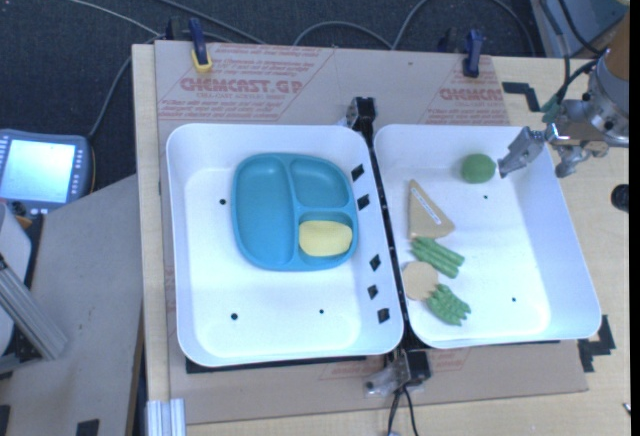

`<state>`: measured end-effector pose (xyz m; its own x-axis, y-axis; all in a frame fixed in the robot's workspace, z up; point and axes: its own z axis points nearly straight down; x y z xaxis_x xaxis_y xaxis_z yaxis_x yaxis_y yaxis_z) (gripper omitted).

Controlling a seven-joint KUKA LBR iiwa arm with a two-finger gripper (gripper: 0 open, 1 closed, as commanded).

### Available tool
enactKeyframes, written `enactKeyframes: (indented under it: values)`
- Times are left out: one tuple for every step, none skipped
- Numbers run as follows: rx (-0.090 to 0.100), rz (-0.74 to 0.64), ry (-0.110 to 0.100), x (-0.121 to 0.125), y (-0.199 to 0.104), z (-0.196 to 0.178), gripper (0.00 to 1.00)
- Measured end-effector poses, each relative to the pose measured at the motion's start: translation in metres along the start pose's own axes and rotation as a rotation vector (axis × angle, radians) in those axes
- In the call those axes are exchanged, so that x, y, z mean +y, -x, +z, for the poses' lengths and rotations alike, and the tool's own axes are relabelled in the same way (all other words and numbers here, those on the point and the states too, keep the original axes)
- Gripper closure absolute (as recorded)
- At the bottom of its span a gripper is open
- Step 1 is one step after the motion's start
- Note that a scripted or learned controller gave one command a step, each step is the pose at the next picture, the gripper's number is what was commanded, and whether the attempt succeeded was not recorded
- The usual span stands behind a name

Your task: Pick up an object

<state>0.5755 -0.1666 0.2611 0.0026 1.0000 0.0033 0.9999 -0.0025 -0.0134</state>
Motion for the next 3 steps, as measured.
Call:
enactKeyframes:
  values:
    - [-0.003,-0.003,0.013,0.002,0.0,-0.007,0.0]
    - [-0.001,-0.002,0.007,-0.007,-0.004,0.043,0.0]
    - [0.0,-0.002,0.005,-0.008,-0.004,0.107,0.0]
